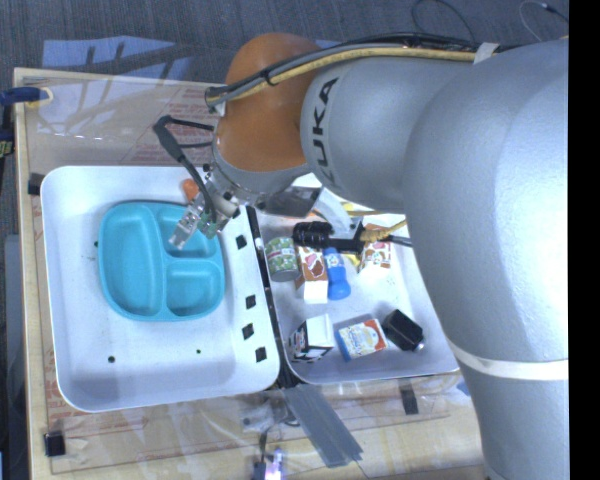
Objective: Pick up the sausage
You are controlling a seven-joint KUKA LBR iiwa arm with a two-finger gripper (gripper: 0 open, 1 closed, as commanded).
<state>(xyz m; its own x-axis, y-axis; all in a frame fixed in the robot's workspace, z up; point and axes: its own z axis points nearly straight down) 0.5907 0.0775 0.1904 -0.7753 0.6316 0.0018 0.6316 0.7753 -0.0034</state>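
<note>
My gripper (188,228) hangs over the upper right part of the blue divided plate (140,268), which lies in the left white bin (70,348). The grey arm with its orange band (265,118) reaches in from the right and covers the top of the right bin. A small orange-red piece (190,185) shows just above the gripper, beside the wrist. I cannot tell whether it is the sausage. I see nothing that is clearly held in the gripper.
The right bin (380,373) holds a green can (279,256), a red and white carton (311,269), a blue bottle (338,280), a black brush (325,233), a blue and white box (360,338) and a black object (403,330). A ridge (255,298) divides the bins.
</note>
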